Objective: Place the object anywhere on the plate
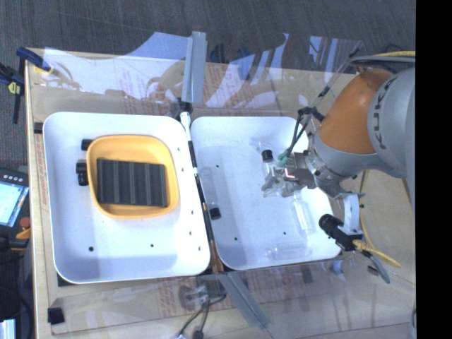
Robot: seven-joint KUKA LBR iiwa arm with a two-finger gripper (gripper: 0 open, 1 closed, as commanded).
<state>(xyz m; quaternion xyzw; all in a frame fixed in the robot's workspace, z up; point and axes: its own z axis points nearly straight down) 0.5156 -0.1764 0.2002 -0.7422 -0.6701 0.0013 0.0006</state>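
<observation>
Claw: over right bin, finger state cannot be told. Plate: well left of claw, in left bin. Placement judged not yet done.

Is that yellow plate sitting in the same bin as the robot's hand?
No, the yellow plate lies in the left bin, while the hand is over the right bin.

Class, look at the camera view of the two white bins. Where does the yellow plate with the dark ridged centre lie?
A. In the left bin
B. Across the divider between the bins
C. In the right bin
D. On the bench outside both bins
A. The yellow plate lies wholly inside the left bin, while the gripper is over the right bin.
</observation>
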